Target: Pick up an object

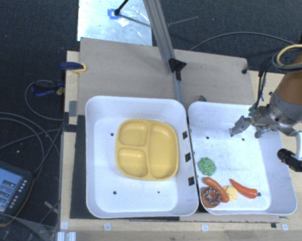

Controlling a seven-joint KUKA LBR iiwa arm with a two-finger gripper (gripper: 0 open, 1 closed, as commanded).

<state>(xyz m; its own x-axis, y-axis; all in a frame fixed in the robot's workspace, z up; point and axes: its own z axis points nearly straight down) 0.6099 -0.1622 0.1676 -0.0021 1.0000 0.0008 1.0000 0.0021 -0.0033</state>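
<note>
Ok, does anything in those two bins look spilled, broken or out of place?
Nothing stands out. The yellow divided plate lies flat in the left bin. The toy foods, green piece, sausage, donut and chili pepper, sit bunched at the right bin's near edge, none spilled over.

Two bins sit side by side on the tabletop (123,69). A divided plate (148,148) lies in the left bin (99,155). Toy foods cluster in the right bin's (276,167) near corner, the claw (251,127) above its far half.
</note>
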